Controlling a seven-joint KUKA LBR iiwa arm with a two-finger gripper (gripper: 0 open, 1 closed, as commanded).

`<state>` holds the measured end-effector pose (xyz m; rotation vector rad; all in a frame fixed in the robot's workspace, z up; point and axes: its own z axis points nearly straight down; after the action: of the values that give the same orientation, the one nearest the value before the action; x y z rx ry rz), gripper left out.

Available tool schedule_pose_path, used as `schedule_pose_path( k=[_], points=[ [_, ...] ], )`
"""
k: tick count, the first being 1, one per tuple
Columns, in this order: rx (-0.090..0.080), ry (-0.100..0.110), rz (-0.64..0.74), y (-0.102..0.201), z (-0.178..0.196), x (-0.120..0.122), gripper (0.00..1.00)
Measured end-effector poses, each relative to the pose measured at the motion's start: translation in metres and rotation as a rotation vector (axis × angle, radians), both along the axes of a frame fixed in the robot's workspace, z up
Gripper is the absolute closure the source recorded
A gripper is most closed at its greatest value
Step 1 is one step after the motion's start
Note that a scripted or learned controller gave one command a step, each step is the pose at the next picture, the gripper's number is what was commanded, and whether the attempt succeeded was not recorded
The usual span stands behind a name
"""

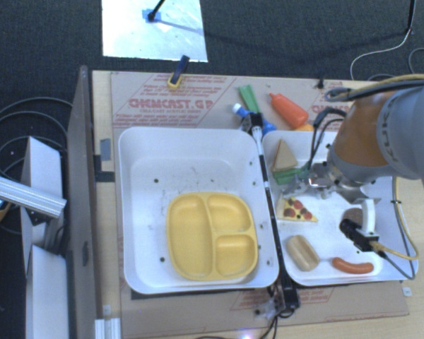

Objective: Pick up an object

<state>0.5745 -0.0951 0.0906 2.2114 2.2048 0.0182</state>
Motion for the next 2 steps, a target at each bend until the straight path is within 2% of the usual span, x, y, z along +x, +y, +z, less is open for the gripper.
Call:
schedule_pose_path(
  k=[1,2],
  points=[
    [0.001,0.005,0.010,-0.018,0.047,0.094,0.00],
    [-0.001,0.010,0.002,-0.004,0.018,0.094,0.00]
  ],
)
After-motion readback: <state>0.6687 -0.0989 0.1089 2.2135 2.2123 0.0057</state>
